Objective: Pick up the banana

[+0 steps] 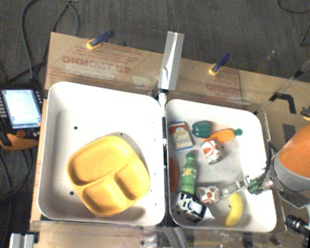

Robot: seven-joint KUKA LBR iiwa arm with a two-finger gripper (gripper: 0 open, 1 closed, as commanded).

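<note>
The small curved yellow banana [235, 210] lay near the right white bin's [264, 144] front-right corner, just beside a red-and-white carton [208, 194]. Just above it hovered the hand [248, 183], grip unclear.

The arm [299, 156] reaches in from the right, end effector [236, 189] low.

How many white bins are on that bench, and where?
2. The left white bin holds a yellow tray; the right white bin beside it holds the banana and other small items.
</note>
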